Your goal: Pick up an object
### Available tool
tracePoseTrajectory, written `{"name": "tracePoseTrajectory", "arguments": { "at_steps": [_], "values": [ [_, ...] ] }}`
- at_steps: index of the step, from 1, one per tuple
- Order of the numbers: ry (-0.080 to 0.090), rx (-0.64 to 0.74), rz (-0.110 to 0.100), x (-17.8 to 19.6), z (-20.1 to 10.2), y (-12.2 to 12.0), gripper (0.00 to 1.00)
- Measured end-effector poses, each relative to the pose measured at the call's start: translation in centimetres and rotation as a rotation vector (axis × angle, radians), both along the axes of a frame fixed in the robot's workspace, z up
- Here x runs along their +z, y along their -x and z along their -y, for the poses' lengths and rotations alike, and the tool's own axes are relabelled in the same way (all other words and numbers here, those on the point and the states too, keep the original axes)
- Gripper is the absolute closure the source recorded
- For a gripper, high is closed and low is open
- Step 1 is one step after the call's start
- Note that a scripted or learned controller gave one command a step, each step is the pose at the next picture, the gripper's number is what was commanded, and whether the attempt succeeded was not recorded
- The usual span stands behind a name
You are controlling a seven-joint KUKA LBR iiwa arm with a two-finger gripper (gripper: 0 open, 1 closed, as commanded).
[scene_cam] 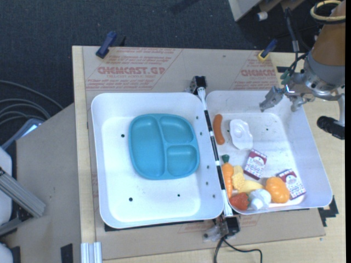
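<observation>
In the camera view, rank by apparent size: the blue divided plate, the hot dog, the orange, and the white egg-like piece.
1. blue divided plate, by far the largest.
2. white egg-like piece and hot dog: too alike to rank; one is wider, the other longer.
3. orange, slightly smaller.

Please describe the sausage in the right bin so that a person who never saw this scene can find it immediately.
Look at the right bin, the one crowded with toy food. Along its left wall, near the divider between the two bins, lies the sausage, apart from the pile at the near end. It is a slim orange-brown rod pointing up and down in the view, beside the flat white piece.
</observation>
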State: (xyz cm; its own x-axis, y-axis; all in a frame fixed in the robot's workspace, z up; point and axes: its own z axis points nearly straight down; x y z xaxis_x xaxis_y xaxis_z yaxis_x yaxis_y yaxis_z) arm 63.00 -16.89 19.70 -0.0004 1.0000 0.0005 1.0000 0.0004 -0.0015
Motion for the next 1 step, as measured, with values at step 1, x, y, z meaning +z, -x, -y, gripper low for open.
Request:
{"name": "tracePoseTrajectory", "arguments": {
  "at_steps": [1],
  "values": [
    [-0.001,0.001,-0.002,-9.22,-0.94,-1.88,0.00]
  ]
}}
